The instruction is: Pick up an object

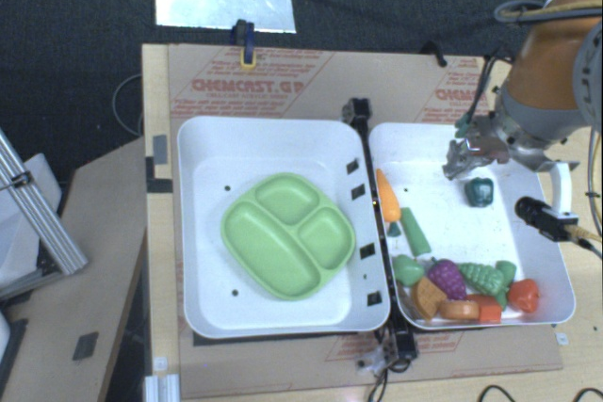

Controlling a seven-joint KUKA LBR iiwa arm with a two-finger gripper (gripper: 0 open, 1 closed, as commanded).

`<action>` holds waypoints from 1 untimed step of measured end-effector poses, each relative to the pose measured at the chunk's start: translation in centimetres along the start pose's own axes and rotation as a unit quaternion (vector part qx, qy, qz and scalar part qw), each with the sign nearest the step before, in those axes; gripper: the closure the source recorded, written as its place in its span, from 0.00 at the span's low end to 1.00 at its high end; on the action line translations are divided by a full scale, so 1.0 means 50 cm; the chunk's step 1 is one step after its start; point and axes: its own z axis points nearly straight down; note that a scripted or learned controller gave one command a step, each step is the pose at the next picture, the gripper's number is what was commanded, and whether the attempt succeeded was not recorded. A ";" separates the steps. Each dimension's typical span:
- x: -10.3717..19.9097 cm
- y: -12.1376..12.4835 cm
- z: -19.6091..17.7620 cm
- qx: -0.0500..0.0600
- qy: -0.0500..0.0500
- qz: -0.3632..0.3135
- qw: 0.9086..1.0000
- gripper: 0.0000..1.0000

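My gripper [461, 161] hangs over the upper part of the right bin [429, 163], reaching in from the right. A dark teal toy [480, 192] lies on the bin floor just below and to the right of it, apart from the gripper. Along the bin's left wall lie an orange carrot [385, 192] and a green cucumber piece [415, 233]. At the front edge sits a pile of toy food: a green pepper [407, 271], purple grapes [447, 278], a bumpy green piece [485, 278], a red tomato [524, 295] and orange pieces [430, 297].
The left bin [203, 202] holds a light green divided plate [287, 235]. A black divider with clips [369, 202] runs between the bins. A black cylinder on the arm [539, 217] juts over the right bin's right side.
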 end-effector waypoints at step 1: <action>0.096 0.043 -0.022 0.000 0.001 -0.001 1.000 1.00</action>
